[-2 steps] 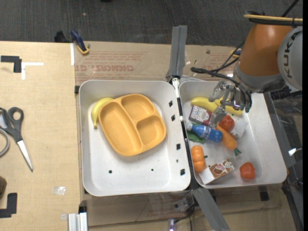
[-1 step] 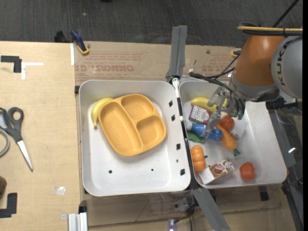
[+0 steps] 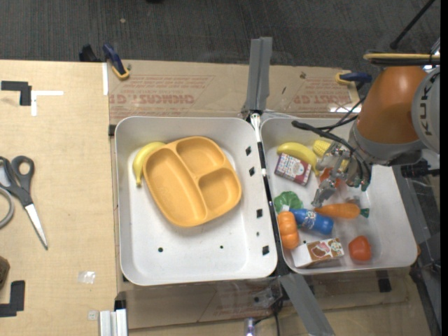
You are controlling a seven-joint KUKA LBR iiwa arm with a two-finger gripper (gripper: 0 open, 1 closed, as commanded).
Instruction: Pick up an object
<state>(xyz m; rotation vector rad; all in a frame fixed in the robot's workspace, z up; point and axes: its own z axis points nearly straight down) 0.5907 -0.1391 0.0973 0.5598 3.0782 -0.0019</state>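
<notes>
1. The left bin (image 3: pixel 140 257) holds a yellow divided plate (image 3: pixel 192 180), with a banana (image 3: pixel 142 161) at its left edge.
2. The right bin (image 3: pixel 392 257) holds a second banana (image 3: pixel 294 150), a red box (image 3: pixel 292 168), a green toy (image 3: pixel 287 201), a blue bottle (image 3: pixel 313 220), a carrot (image 3: pixel 339 211), an orange piece (image 3: pixel 287 231), a small carton (image 3: pixel 320 251) and a tomato (image 3: pixel 360 248).
3. The gripper (image 3: pixel 330 180) hangs over the carrot; I cannot tell how its jaws stand.
4. Cardboard print behind the bins appears reversed and unreadable.

The wooden bench (image 3: pixel 56 187) bears two white bins (image 3: pixel 133 257), scissors (image 3: pixel 26 194) and cardboard (image 3: pixel 182 89) under the bins
</notes>
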